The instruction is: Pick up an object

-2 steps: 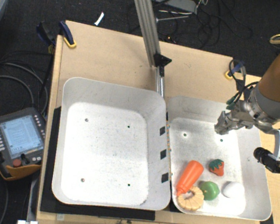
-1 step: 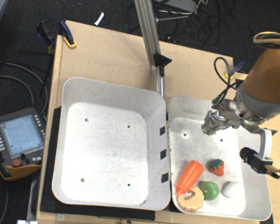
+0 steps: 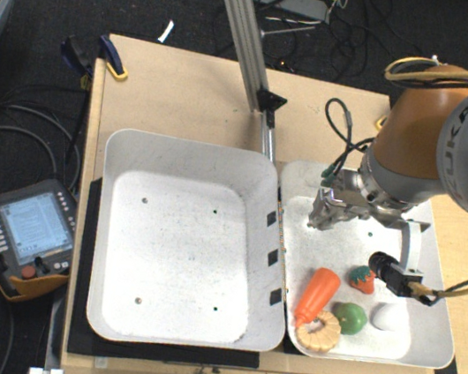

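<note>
Nothing picked up yet, arm's just hanging over the right bin (image 3: 421, 345)

The gripper (image 3: 323, 214) sits at the bin's far-left end, can't tell how it's set. The carrot (image 3: 318, 293), the green ball (image 3: 351, 318), the white ball (image 3: 387, 317) and the round pastry thing (image 3: 319, 332) lie at the bin's near end, well apart from it. Whole grab left to do.
</note>
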You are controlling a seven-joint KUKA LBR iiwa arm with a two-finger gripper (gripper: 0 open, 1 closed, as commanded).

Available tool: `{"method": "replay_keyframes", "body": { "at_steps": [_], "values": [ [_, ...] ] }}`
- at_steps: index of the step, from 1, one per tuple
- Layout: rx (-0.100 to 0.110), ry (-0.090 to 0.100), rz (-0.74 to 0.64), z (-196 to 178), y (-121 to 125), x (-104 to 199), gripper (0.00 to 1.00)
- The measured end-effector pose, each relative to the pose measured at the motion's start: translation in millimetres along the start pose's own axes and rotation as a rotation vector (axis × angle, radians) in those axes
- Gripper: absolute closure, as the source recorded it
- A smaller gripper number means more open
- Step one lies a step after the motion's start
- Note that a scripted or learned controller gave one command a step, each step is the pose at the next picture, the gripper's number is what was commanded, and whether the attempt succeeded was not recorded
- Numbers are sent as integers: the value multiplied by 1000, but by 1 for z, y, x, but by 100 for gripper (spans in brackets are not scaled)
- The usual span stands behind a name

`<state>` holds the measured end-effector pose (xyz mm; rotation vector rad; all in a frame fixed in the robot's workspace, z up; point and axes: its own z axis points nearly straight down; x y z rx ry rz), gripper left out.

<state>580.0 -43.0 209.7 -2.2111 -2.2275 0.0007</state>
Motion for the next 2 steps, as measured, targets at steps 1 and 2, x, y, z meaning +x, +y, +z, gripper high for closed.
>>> {"method": "replay_keyframes", "body": {
  "at_steps": [1,2],
  "values": [
    [0,0,-1,3,-19,52,100],
    [-1,1,-2,-13,-40,111,100]
  ]
}}
